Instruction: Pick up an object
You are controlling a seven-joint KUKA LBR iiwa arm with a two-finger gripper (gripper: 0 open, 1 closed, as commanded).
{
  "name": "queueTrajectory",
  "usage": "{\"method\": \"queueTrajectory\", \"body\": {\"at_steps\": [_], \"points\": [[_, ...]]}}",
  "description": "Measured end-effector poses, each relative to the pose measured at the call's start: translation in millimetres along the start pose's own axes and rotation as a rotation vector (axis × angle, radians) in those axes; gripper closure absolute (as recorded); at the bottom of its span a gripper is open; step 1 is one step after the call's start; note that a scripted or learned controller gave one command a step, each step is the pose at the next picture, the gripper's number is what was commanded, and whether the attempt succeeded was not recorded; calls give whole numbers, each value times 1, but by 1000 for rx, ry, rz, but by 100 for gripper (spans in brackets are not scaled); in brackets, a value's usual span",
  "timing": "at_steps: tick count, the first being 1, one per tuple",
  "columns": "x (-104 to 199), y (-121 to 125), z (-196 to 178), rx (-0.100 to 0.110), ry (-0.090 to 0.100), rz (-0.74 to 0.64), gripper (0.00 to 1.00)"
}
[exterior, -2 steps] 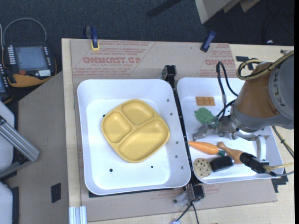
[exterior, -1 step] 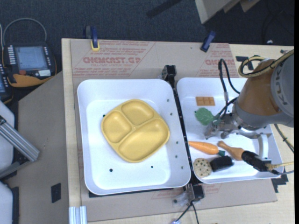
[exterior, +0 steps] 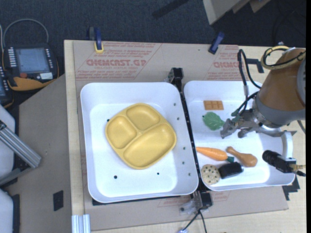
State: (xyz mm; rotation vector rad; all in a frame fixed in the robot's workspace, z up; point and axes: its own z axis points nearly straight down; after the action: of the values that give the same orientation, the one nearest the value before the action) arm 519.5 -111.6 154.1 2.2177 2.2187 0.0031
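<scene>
Cardboard-topped surface (exterior: 146,57) bearing two shallow white bins; left bin (exterior: 92,144) holds a yellow three-compartment plastic plate (exterior: 141,135). Approach step, judged: the end effector (exterior: 233,127) hovers in the right bin (exterior: 277,178), nothing between its fingers, their spread not discernible. Green leafy toy (exterior: 212,121) lies just left of it; orange toy carrot (exterior: 212,153) nearer. Next move calls for centring and descent

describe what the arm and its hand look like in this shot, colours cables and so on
The arm is bulky and rounded, with an orange band above a grey wrist section. Black cables loop along its side. The hand is a dark grey metal piece with two short fingers.
</scene>
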Motion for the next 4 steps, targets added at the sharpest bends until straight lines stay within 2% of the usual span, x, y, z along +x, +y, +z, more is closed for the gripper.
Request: {"method": "queueTrajectory", "body": {"at_steps": [2,3,4], "points": [[-6,10,-108,0,0,-1,100],[38,30,-93,3,1,-3,100],[88,41,-96,2,2,-5,100]]}}
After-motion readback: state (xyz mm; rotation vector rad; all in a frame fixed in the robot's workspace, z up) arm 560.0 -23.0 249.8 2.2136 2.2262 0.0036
